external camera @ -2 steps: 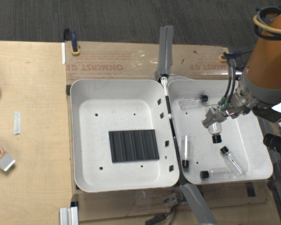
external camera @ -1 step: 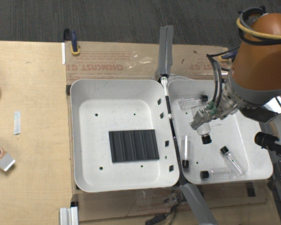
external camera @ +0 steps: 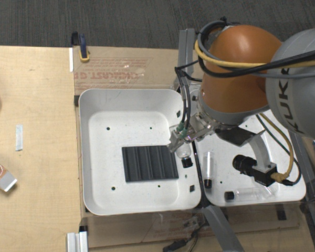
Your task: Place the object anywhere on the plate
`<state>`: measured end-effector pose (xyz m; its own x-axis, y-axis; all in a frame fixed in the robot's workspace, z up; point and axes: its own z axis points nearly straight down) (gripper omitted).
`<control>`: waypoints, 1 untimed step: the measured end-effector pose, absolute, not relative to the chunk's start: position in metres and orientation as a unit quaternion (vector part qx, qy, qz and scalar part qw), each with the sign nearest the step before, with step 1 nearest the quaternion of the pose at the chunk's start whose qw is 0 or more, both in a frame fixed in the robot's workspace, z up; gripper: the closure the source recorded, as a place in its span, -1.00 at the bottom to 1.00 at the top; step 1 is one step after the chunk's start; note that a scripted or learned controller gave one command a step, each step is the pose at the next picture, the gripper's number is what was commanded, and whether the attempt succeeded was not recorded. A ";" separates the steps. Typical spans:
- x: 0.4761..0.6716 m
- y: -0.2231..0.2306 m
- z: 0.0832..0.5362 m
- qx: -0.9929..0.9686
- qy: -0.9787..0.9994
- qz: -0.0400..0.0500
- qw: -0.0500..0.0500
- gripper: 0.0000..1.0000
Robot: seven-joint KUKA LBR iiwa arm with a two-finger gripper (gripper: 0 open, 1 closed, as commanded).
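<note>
- The gripper (external camera: pixel 181 143) hangs over the right edge of the left bin (external camera: pixel 94 140), just right of the dark ribbed plate (external camera: pixel 149 163); I cannot tell whether it is open or closed, as the wrist above hides much of it
- A small black piece (external camera: pixel 187 162) lies just on the near side of the gripper, on the bin floor beside the plate's right edge; it is probably the object, and nothing shows it being held
- The plate lies flat in the middle of the left bin
- Risk: the piece sits close to the bin's sloped right wall, so a descent could strike the rim or wall and miss it
- Risk: the piece is small, so a slightly off-centre grasp could flick it away or push it against the plate's edge
- Risk: the plate's ribs could let the piece bounce or roll off if it is released from high up
- The white marker (external camera: pixel 206 168) in the right bin (external camera: pixel 283 190) lies apart and should not interfere
</note>
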<state>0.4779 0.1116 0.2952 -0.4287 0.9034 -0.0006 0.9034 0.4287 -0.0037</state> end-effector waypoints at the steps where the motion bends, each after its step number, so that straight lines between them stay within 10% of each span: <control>1: 0.478 0.117 0.302 -0.463 -0.886 0.002 0.001 1.00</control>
